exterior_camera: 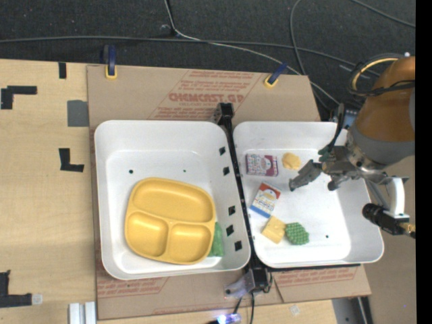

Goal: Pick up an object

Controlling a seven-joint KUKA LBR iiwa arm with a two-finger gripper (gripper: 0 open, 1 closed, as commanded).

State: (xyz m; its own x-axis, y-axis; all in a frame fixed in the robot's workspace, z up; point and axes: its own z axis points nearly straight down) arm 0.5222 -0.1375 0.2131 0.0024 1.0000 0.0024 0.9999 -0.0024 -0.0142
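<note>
The right bin (337,248) holds several small items: a maroon and white packet (261,164), a small yellow piece (291,160), a red, white and blue carton (265,199), a yellow wedge (273,229) and a green bumpy ball (296,233). My gripper (314,182) hangs over the middle of this bin, just right of the carton and below the yellow piece. It is open, its two dark fingers spread apart with nothing between them. The arm's grey body with its orange band covers the bin's right side.
The left bin (111,147) holds a yellow divided tray (170,219) with a green item (217,240) wedged at its right edge. A black divider (233,181) runs between the bins. Cables cross the dark mat behind the bench.
</note>
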